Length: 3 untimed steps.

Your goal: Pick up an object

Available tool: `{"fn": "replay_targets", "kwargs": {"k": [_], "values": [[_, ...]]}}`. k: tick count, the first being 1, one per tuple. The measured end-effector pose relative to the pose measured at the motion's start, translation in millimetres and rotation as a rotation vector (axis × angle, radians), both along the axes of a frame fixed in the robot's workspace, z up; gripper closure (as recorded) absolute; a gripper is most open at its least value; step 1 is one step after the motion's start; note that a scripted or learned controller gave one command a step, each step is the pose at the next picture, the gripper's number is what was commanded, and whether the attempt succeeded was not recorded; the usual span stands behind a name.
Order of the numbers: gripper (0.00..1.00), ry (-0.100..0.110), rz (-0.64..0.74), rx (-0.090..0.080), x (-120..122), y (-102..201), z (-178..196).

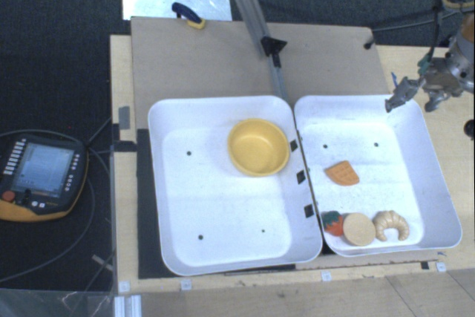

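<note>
Camera view, logged left to right as I watched from the remote desk.

1. Orange-and-grey handheld control pendant (pixel 38 174), on the dark floor left of the bench.
2. Left shallow white plastic bin (pixel 185 234), holding one round yellow plastic bowl (pixel 258 147) near its upper right part.
3. Right shallow white plastic bin (pixel 438 182), touching the left bin along their shared rim. Contents: an orange wedge-shaped toy piece (pixel 342 174) near the middle; along the near wall, a small red-and-green toy vegetable (pixel 332 222), a tan round disc (pixel 359 229) touching it, and a pale croissant-shaped toy (pixel 391 225) just beside the disc.
4. Grey two-finger gripper (pixel 398 96), above the far right corner of the right bin. I could not tell how it was set; nothing was visibly held.

Step, by my judgement: approach; no pick yet made. I judged the orange wedge the easiest target, standing apart from its neighbours with bare floor all around. The three near-wall items crowded each other and the rim, leaving little clearance.
</note>
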<state>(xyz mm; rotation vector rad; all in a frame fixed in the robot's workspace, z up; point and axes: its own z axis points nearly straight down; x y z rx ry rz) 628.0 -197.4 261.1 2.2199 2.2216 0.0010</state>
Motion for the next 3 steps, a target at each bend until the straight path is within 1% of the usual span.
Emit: {"fn": "replay_targets", "kwargs": {"k": [1,3], "values": [[0.00,0.004,0.000,0.001,-7.4,6.8,-55.8],[0.00,0.003,0.000,0.001,-12.6,12.9,-140.8]]}}
